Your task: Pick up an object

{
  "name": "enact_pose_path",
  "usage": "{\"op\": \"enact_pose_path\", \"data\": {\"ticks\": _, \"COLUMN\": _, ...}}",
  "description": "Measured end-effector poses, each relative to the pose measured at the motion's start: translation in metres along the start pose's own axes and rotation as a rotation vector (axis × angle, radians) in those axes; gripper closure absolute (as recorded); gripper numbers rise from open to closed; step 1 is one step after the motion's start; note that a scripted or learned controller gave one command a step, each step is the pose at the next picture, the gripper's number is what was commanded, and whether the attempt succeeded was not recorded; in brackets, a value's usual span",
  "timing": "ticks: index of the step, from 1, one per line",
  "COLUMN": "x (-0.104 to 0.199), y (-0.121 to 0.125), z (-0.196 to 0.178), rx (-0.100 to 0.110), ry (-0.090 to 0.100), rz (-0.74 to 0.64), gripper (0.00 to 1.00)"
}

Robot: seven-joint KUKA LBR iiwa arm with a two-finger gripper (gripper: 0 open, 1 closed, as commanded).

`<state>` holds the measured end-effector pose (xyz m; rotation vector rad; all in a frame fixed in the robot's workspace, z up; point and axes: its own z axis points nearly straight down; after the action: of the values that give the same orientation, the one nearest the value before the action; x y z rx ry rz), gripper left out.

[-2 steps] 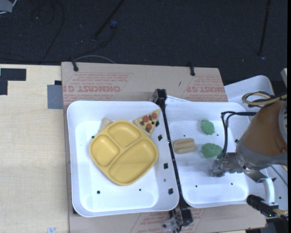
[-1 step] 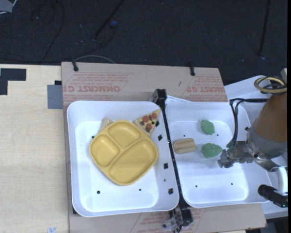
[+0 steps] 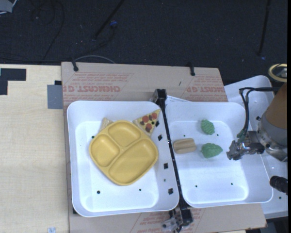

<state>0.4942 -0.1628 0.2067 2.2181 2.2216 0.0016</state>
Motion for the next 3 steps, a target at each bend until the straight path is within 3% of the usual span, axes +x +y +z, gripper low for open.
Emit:
{"op": "enact_pose_path", "data": {"ticks": 1, "x": -0.003, "y": -0.001, "z": -0.055, "rx": -0.001, "ry": 0.0, "rz": 0.0, "gripper": 1.0}}
{"op": "enact_pose_path", "data": {"ticks": 3, "x": 0.108, "y": 0.015, "z": -0.053, "rx": 0.005, "ry": 0.003, "rz": -0.004, "gripper": 1.0}}
